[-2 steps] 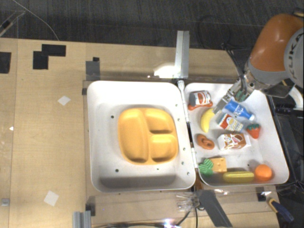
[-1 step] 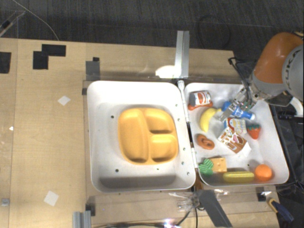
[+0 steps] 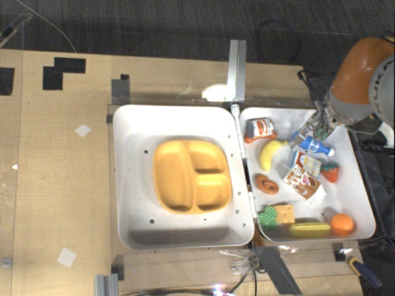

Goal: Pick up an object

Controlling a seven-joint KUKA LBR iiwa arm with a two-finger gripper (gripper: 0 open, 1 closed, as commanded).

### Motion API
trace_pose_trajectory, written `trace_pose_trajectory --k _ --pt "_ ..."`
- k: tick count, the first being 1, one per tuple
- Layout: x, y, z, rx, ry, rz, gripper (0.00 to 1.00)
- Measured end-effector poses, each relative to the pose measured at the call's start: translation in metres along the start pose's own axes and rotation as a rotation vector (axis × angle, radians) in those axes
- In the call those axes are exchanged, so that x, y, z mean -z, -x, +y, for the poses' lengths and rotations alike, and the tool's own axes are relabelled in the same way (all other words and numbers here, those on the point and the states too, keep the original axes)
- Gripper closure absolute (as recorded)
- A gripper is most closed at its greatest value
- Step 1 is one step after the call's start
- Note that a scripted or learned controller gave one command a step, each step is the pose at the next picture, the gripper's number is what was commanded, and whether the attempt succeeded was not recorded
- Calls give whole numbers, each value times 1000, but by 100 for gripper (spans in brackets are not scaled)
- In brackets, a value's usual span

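Note:
My gripper (image 3: 310,134) hangs over the upper middle of the right bin (image 3: 364,196), below the orange wrist band. A blue bottle with a white label (image 3: 315,147) lies directly under its tip, touching or nearly touching it. I cannot tell whether the bottle is held. Just below the bottle lies a printed carton (image 3: 303,176). Beside that are a red strawberry-like piece (image 3: 332,173), a yellow lemon-shaped fruit (image 3: 270,155), a red can (image 3: 260,128) and a brown donut (image 3: 266,184).
Along the right bin's front edge lie a green piece (image 3: 268,216), a tan block (image 3: 284,213), a yellow banana (image 3: 310,229) and an orange (image 3: 342,224). The left bin (image 3: 133,165) holds a yellow divided tray (image 3: 190,174). A metal post (image 3: 237,73) stands behind the bins.

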State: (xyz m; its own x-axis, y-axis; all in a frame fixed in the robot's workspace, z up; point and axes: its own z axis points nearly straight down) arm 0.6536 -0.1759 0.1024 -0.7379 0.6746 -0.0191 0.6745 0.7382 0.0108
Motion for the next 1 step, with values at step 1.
trace_pose_trajectory --k 1 --pt "75 -46 35 -610 -8 9 100"
